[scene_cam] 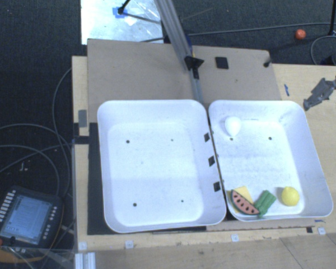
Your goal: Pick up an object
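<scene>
Pick not yet begun: pincer (320,93) off right bin (311,144), state indeterminable; egg (232,125), watermelon slice (245,203), lemon (290,195) ungrasped.

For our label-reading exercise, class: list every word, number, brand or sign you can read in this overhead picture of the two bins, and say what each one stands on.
No text can be read anywhere in this view.
Handheld control pad: its lit screen shows marks, too small and blurred to read.
Black squares on the seam between the bins: plain, no readable characters.
Watermelon slice, green piece, lemon, white egg-shaped object: no lettering visible.
</scene>
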Controlling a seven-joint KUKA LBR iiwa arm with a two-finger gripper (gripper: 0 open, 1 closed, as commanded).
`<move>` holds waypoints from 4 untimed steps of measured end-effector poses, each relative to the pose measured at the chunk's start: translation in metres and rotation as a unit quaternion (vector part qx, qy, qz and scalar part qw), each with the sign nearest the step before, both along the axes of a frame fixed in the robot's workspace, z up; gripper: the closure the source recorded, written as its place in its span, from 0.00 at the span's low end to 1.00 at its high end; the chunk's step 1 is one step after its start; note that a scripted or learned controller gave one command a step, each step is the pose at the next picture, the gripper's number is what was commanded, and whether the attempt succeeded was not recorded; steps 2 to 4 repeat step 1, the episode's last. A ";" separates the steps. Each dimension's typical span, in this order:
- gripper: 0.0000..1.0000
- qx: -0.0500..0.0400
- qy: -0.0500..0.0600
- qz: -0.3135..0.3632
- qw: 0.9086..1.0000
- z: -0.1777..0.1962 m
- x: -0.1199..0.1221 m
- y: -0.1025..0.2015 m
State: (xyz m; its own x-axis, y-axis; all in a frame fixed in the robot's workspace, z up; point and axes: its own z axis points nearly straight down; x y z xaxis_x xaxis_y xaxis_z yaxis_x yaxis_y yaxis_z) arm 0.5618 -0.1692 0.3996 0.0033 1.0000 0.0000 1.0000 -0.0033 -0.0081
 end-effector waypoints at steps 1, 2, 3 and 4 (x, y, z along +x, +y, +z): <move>0.00 -0.001 -0.009 0.001 1.000 0.104 -0.062 -0.008; 0.00 -0.001 -0.009 0.001 1.000 0.104 -0.062 -0.008; 0.00 -0.001 -0.009 0.001 1.000 0.104 -0.062 -0.008; 0.00 -0.001 -0.009 0.001 1.000 0.104 -0.062 -0.008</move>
